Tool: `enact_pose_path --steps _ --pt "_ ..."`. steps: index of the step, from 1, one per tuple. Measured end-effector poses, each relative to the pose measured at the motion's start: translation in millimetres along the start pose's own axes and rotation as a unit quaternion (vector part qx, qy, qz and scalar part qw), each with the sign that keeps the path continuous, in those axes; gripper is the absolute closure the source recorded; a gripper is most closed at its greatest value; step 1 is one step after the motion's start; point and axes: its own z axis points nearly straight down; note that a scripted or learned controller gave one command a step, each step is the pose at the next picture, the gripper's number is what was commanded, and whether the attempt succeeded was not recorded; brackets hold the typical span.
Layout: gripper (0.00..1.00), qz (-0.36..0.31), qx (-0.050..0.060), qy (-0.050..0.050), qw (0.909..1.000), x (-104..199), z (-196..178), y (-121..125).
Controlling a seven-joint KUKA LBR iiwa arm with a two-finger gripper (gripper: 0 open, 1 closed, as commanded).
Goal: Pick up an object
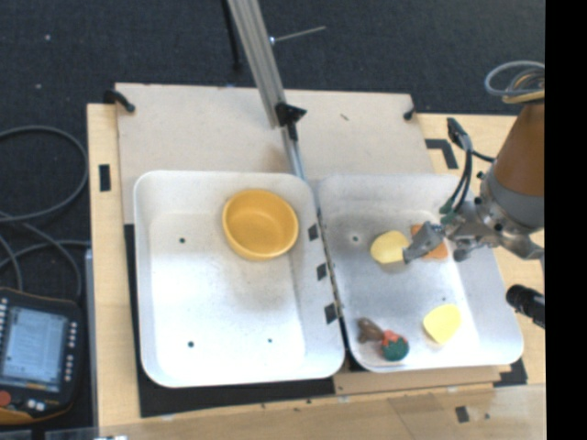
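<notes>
The grey KUKA arm with its orange band [525, 159] reaches in from the right side of the camera view, its wrist bent down and toward the left. Below the band sits a grey wrist housing [507, 211], with dark cables looping along its left side. The 2-finger gripper [420, 248] extends leftward and low from the wrist, its dark fingers [415, 251] angled down to the left.

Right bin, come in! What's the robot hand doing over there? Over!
End effector low in right bin, between pale yellow piece and orange piece. Nothing seen held. Second yellow piece and small toys nearer front.
</notes>
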Motion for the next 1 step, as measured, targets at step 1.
enact_pose_path --steps 1 --pt "0.0 0.001 0.0 0.0 1.0 -0.2 0.0 0.0"
